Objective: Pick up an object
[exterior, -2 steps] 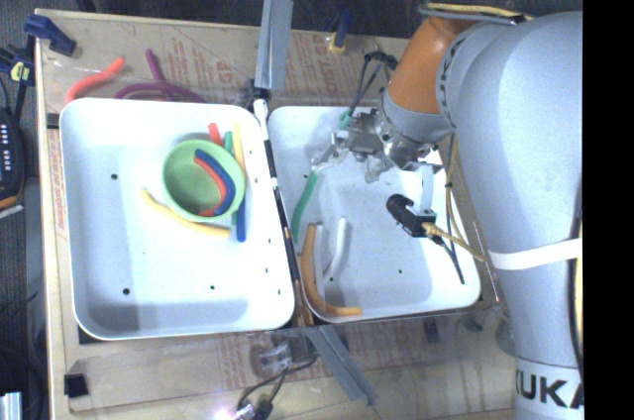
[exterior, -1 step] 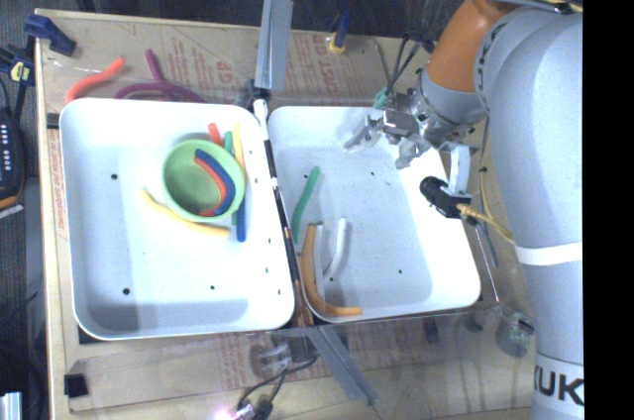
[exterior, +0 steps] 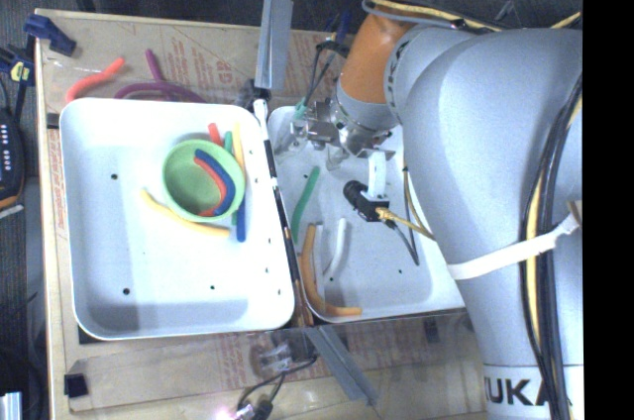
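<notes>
Camera view: two white bins (exterior: 109, 299), one green bowl (exterior: 201, 178).

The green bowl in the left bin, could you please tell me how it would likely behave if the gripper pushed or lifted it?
The green bowl looks thin-walled, probably light plastic, so a push would likely slide it across the smooth left bin. The blue strip and red strip lie loosely in it and could spill if it tips.
</notes>
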Tool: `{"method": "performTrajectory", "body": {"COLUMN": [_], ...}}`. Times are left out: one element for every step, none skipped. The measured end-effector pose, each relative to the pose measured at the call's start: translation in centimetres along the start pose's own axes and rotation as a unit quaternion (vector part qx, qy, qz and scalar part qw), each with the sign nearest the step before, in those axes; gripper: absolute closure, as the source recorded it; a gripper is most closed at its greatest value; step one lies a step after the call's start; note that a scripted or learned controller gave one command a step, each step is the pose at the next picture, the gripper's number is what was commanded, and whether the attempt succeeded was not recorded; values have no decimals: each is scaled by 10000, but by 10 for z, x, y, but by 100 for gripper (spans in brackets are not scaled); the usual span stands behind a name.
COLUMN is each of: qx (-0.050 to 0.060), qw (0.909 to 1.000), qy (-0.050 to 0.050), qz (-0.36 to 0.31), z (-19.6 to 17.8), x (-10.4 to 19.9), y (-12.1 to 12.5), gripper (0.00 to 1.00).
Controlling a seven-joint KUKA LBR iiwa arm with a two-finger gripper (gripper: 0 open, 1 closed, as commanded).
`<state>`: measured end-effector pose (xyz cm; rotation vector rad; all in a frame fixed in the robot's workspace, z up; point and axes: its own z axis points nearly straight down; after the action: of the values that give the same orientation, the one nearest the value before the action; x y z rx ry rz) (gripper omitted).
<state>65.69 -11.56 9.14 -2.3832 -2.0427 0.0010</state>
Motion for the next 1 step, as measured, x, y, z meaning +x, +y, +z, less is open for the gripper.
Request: {"method": "performTrajectory", "body": {"qx": [-10], "qw": [9963], "qy": [-9], "qz": [-862], "z": [-82], "x": [-34], "y": [-19], "gripper": [0]}}
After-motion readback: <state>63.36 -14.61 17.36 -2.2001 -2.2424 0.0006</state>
